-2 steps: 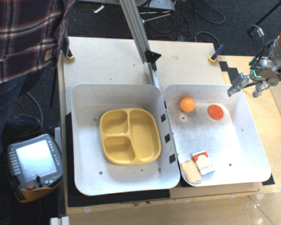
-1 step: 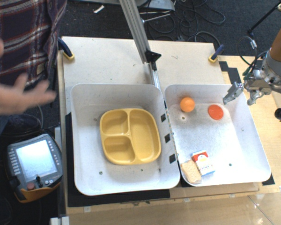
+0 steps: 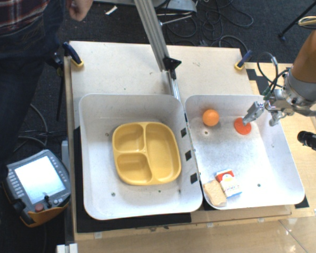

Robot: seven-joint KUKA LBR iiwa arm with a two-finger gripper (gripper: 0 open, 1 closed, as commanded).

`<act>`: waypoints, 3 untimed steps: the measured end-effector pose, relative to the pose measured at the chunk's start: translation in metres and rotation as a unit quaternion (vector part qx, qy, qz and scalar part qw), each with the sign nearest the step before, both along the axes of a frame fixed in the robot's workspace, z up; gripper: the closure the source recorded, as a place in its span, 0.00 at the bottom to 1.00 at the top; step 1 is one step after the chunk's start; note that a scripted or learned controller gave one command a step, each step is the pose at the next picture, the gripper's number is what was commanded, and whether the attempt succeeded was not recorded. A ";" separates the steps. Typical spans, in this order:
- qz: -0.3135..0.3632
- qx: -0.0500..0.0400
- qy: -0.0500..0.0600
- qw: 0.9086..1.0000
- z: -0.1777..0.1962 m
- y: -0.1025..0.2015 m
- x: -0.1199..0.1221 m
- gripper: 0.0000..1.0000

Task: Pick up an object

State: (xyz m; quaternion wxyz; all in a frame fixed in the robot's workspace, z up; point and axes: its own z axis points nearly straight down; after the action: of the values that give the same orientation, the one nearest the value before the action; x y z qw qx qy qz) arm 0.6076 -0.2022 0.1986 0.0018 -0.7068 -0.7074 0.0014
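While the gripper [image 3: 262, 114] hangs over the right bin [image 3: 284, 162], its fingers spread apart, one fingertip sits just at the red disc [image 3: 243, 126], perhaps touching it. Nothing is between the fingers. An orange ball [image 3: 210, 117] lies just left; the yellow divided tray [image 3: 146, 153] rests in the left bin [image 3: 95, 141].
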 end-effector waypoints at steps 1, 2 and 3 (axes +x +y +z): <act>0.001 0.000 0.000 1.000 -0.050 0.003 0.009 0.00; 0.002 -0.001 -0.004 1.000 -0.036 0.003 0.011 1.00; 0.000 -0.001 -0.005 1.000 0.009 0.002 0.006 1.00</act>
State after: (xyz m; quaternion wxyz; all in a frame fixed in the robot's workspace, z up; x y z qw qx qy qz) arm 0.6133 -0.2001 0.2075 -0.0028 -0.7065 -0.7077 -0.0013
